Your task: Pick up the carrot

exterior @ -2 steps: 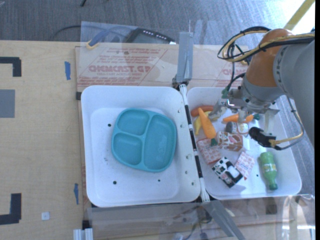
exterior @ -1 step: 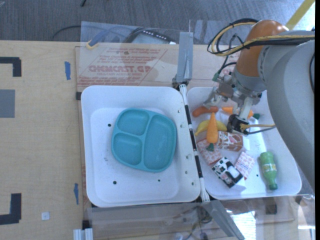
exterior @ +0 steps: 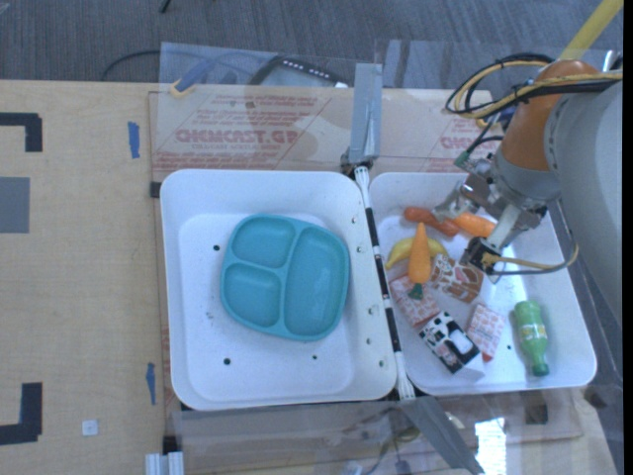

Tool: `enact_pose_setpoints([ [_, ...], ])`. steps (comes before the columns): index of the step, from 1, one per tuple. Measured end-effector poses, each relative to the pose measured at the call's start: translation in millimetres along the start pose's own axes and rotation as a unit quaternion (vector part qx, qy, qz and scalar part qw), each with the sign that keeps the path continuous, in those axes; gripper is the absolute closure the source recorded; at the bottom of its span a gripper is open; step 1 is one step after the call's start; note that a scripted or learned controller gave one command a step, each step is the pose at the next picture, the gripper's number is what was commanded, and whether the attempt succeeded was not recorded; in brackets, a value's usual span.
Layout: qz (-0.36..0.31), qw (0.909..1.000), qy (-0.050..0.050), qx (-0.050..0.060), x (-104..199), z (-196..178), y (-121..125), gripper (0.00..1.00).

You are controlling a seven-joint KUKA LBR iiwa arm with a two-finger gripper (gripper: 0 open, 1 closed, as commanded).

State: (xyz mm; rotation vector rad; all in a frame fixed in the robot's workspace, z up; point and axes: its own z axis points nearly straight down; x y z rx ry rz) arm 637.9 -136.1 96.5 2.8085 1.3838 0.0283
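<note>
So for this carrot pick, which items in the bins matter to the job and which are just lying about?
Belongs to the job:
- carrot, upright-ish in the right bin
- gripper, low over that bin's far end

Just lying about:
- blue divided plate in the left bin
- banana beside the carrot
- green bottle
- small cartons
- orange pieces near the gripper

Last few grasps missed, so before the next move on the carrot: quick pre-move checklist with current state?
1. Carrot located in right bin: ok.
2. Carrot top unobstructed: ok.
3. Neighbours: not ok, banana and cartons crowd it.
4. Pincer over carrot: not ok, sits to its right by another orange piece.
5. Pincer opening: cannot tell.
6. Left bin holds teal tray, out of the way: ok.
</note>
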Motion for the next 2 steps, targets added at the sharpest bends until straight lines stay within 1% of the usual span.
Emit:
enact_pose_setpoints([
  [1, -0.003, 1.0, 0.0, -0.001, 3.0, -11.2, 0.1, 1.0],
  [2, -0.002, 0.9999, -0.006, 0.009, 11.5, -106.6, -26.8, 1.0],
])
